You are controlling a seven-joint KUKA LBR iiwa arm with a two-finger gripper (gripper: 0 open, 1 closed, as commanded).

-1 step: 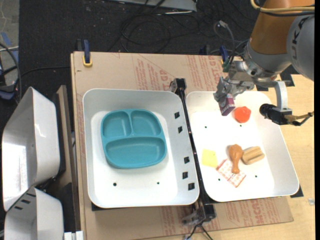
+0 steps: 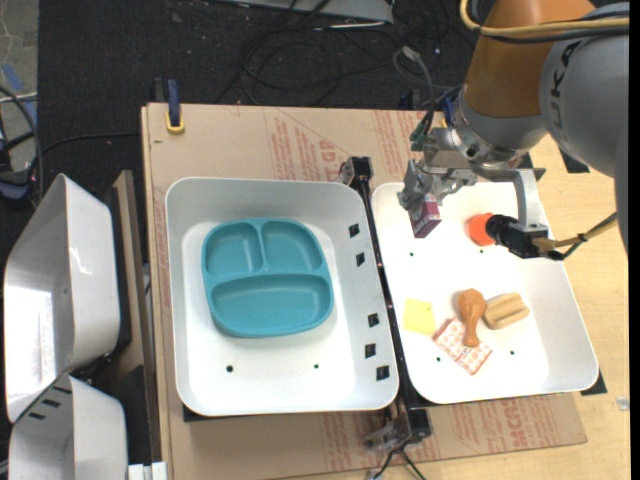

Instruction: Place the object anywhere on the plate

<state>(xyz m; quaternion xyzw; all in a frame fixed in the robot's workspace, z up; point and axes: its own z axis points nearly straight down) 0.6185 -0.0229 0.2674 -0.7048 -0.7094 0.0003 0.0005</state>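
Purple-tipped small block (image 2: 428, 215) — light, rigid, best pinched across its flat sides — sits held in the jaws (image 2: 424, 208), teal plate (image 2: 267, 276) waiting.

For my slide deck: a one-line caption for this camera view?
KUKA arm's gripper hangs over the right bin of toy food; the teal plate lies in the left bin.

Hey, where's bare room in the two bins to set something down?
Left bin: bare floor rings the plate, widest along the front. Right bin: free at the front right corner and the middle left. Crowded around the drumstick, bread roll, yellow piece, and at the back under the end effector.
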